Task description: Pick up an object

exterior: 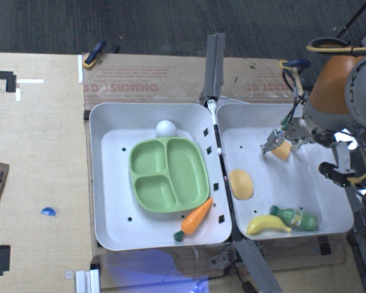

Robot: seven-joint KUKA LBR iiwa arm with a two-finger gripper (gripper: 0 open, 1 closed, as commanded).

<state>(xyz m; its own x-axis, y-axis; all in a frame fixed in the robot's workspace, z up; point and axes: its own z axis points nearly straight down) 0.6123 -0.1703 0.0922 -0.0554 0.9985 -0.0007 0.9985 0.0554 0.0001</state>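
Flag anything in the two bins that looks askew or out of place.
The carrot lies tilted on the green plate's lower right rim, half on, half off. A white ball sits against the plate's far rim. Nothing looks spilled or damaged.

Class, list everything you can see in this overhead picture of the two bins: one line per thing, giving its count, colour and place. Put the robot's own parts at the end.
Bins: 2, white, side by side on the bench; left bin, right bin.
Divided plate: 1, green, middle of left bin.
Ball: 1, white, left bin, just behind the plate.
Carrot: 1, orange with green tip, left bin, front right of the plate.
Oval object: 1, yellow, right bin, near its left wall.
Banana: 1, yellow, right bin, front.
Bottle: 1, green, lying beside the banana.
Wedge: 1, pale orange, right bin, at the gripper.
Arm: 1, grey with orange band, right side.
Gripper: 1, metallic, over the right bin.
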